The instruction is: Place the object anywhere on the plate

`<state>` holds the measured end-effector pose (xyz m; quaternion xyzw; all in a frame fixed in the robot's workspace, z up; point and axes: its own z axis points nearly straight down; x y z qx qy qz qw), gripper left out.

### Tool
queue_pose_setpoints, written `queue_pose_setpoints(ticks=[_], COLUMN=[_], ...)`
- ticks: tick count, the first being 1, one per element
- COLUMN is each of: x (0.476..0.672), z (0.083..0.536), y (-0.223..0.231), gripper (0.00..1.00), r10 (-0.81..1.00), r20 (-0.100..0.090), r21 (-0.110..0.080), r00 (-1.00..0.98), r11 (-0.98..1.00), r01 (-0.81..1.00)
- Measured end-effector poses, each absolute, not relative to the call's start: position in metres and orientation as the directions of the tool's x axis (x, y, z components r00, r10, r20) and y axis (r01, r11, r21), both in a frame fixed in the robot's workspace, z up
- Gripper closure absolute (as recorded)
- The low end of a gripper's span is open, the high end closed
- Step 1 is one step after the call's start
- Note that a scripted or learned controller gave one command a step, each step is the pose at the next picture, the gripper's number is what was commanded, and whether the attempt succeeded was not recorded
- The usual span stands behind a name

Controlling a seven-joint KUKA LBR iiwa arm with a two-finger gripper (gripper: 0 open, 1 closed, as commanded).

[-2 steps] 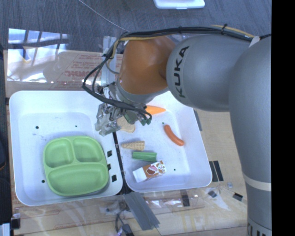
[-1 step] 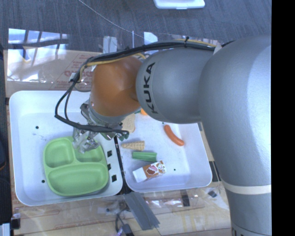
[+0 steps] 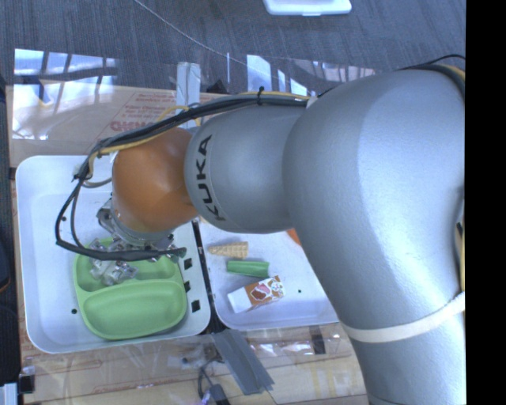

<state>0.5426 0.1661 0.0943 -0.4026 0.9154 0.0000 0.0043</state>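
Directly over green plate (image 3: pixel 130 304), gripper (image 3: pixel 115 269); finger state impossible to tell. Right bin (image 3: pixel 316 316): one cone (image 3: pixel 227 251), one green stick (image 3: pixel 247 268), one packet (image 3: pixel 257 293).

Dark grey ribbed carpet floor (image 3: pixel 118 24) along the top, a white flat object (image 3: pixel 307 6) lying on it at the upper edge, pale wooden table (image 3: pixel 95 111) below — glossy, catching blue-white window reflections
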Motion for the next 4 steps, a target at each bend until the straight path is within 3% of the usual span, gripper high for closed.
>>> queue_pose_setpoints(ticks=[1, 2, 3, 4], x=[0.549, 0.543, 0.545, 0.559], z=[0.100, 0.121, 0.133, 0.104], y=[0.167, 0.126, 0.128, 0.157], gripper=[0.00, 0.00, 1.00, 1.00], r10=[-0.736, -0.795, -0.797, -0.997], r20=[-0.031, 0.000, -0.005, -0.002], r21=[-0.016, 0.002, -0.001, -0.014], r00=[-0.677, -0.607, -0.604, -0.072], r11=[0.677, 0.607, 0.604, 0.072], r01=[-0.736, -0.795, -0.797, -0.997])
